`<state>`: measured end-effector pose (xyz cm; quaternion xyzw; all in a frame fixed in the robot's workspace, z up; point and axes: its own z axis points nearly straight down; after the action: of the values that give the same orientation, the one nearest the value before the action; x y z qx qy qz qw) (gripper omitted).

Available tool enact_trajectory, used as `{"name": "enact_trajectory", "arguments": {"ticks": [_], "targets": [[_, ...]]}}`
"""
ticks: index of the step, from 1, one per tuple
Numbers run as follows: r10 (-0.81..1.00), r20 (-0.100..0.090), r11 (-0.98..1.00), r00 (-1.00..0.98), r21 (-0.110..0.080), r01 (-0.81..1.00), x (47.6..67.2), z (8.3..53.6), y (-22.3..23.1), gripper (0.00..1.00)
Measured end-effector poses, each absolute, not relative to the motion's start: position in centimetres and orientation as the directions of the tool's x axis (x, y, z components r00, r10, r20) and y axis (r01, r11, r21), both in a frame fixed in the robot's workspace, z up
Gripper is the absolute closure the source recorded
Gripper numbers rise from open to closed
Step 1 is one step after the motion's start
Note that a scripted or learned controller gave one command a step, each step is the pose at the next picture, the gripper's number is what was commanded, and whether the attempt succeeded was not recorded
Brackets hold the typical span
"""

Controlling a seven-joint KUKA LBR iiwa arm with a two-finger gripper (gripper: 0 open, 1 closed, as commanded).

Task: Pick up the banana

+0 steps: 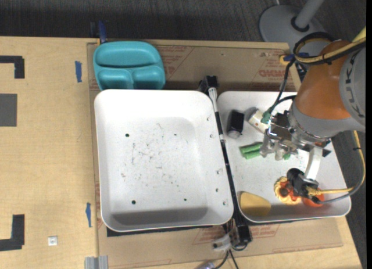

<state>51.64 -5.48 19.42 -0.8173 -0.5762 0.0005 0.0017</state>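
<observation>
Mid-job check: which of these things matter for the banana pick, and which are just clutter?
For the job: banana, yellow, in the lower-left corner of the right bin; end effector over that bin.
Lying about: green block, black block, orange-red toy, teal tray, left bin.

Left bin (116, 122) open floor; right bin (337, 172) crowded: black block (235, 122), green piece (251, 150).

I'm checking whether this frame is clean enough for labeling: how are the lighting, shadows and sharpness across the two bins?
Camera view: even, soft light, no strong glare on the left bin; a soft shadow along its near inner wall; the right bin is partly hidden by the arm, and the small items around the gripper look soft and hard to identify; the teal tray reads sharp.
</observation>
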Motion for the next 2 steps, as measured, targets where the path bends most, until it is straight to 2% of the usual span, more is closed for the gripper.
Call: {"name": "enact_trajectory", "arguments": {"ticks": [1, 2], "targets": [[0.947, 0.000, -0.320, 0.320, -0.004, 0.947, 48.4, 18.4, -0.1, 1.00], [0.947, 0.001, -0.321, 0.321, -0.001, 0.947, 48.5, 19.5, -0.1, 1.00]]}}
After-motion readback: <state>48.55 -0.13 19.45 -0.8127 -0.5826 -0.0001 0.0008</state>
